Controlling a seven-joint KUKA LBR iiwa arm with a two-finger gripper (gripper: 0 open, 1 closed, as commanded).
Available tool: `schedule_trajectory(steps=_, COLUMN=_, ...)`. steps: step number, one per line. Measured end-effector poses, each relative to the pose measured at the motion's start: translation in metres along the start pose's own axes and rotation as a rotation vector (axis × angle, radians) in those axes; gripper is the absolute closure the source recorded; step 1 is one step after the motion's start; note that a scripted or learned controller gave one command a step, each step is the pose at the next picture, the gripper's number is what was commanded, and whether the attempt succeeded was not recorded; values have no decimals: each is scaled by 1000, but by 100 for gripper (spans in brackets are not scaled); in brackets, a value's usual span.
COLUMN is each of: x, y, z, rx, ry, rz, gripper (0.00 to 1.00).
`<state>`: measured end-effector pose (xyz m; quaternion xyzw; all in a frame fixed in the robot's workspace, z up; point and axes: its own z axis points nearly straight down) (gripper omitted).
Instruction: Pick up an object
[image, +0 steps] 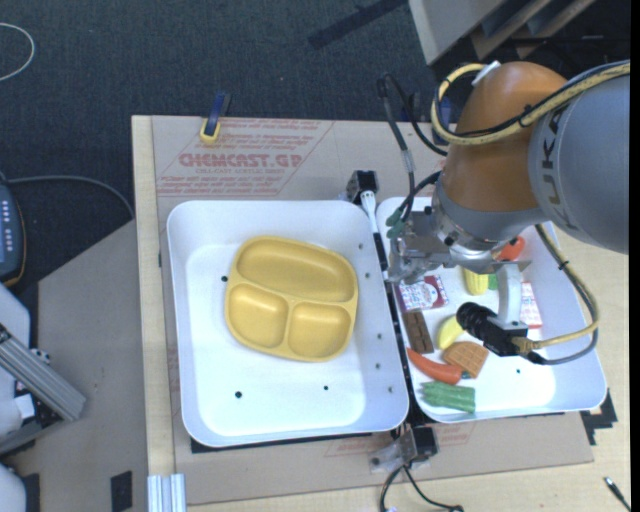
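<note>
Packet (421, 294) lies in the right bin (590, 375), just under the end effector (408, 262) (whether that is open or closed I cannot tell). Crowding is the risk: chocolate bar (417, 331), carrot (434, 367) and yellow piece (451, 329) lie close, so a descent could nudge neighbours or slip off.

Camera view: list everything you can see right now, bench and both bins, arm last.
Bench: one, tan, under both bins.
Bins: two, white, left and right, side by side.
Tray: one, yellow, three compartments, in left bin.
Packet: one, red and white, right bin, under the arm.
Carrot: one, orange-red, right bin, near front.
Green item: one, right bin front edge.
Cracker: one, tan, beside carrot.
Clamp: one, yellow and blue, bench's far edge.
Arm: one, grey with orange band, over right bin.
</note>
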<state>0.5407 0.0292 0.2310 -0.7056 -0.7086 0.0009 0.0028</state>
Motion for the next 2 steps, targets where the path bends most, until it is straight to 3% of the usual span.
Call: schedule_trajectory(steps=2, x=5, y=9, z=10, rx=-1, ry=-2, rz=4, gripper=100)
